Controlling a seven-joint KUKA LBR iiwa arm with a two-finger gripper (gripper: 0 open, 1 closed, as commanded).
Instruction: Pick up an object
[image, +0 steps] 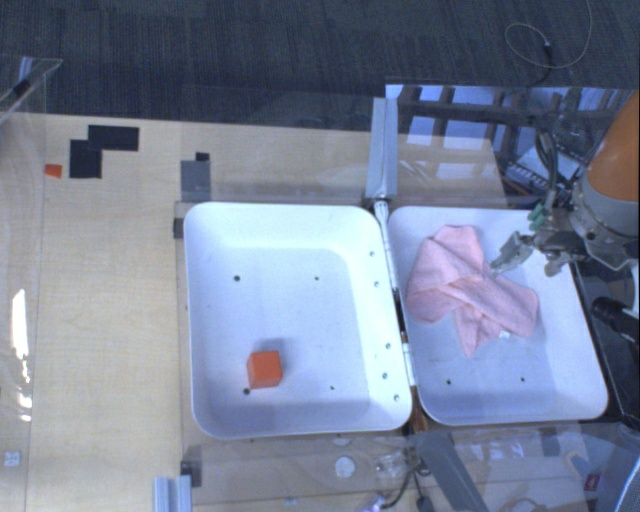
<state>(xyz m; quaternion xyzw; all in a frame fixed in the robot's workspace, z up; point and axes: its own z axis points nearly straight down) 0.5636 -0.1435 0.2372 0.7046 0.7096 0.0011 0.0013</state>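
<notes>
A pale pink cloth lies crumpled in the right bin, toward its far side, bunched in soft folds with one flap trailing toward the near right. The gripper hangs just above the cloth's right edge, its two fingers spread apart with nothing between them. In the left bin, a small orange block sits near the near-left corner, well apart from the cloth.

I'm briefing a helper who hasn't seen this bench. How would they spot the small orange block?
Of the two white bins, take the left bin. The orange block sits on its floor near the front left corner. It is small, hard and boxy, unlike the crumpled pink cloth next door.
</notes>
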